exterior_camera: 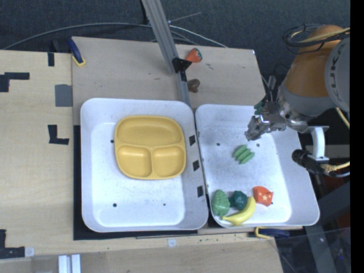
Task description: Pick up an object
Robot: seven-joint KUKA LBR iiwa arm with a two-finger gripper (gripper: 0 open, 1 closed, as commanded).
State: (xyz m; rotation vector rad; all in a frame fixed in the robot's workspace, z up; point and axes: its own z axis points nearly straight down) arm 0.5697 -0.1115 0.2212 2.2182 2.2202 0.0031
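Toys for picking are lying in the right bin: a ridged green pod-like piece is sitting alone near the middle, while a knobbly green vegetable, a dark teal ball-like piece, a curved yellow banana and a red piece are crowding the near edge, touching or nearly so. The gripper is hanging just above and beside the pod, probably lining up on it because it is lying apart from the rest. Whether its jaws are apart or together I cannot tell. All pieces are looking like smooth moulded plastic. A yellow three-part tray is resting in the left bin, glossy and rounded.
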